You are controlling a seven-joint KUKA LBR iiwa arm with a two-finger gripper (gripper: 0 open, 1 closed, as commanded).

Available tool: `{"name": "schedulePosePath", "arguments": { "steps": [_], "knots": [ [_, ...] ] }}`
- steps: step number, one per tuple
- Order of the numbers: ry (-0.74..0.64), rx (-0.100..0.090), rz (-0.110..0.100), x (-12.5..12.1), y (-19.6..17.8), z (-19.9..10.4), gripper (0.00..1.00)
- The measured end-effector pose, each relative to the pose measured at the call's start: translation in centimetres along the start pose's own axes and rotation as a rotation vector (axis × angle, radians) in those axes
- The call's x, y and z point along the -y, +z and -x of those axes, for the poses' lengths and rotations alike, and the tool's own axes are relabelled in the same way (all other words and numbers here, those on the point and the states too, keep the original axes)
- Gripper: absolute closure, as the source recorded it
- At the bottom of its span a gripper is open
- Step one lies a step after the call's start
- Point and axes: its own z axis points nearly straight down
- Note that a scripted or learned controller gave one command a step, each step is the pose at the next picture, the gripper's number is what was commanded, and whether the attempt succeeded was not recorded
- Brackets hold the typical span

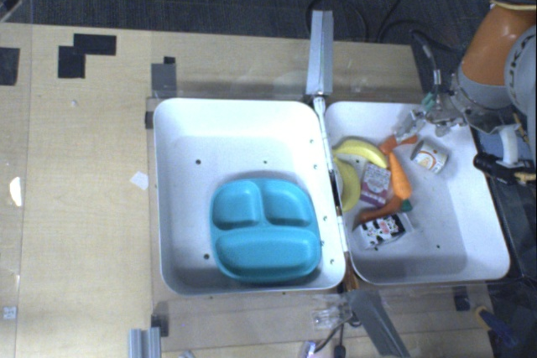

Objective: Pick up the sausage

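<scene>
Among the pile near the left wall of the right bin [470, 260], the sausage [379, 212] lies as a short reddish-brown piece below the orange carrot [398, 173], its long axis slanting. The hand [426, 115] hangs up and to the right of it; I cannot tell its state.

Arm [503, 54] cut off by right edge

Glossy blue plastic tray [265, 230], smooth white bins [180, 180], pale wood bench [75, 205]
</scene>
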Motion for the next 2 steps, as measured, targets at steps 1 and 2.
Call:
{"name": "schedulePosePath", "arguments": {
  "steps": [1, 2],
  "knots": [
    [-0.022, 0.001, 0.002, -0.86, 0.85, -0.21, 0.0],
    [-0.022, 0.001, 0.002, -0.86, 0.87, -0.22, 0.0]
  ]
}}
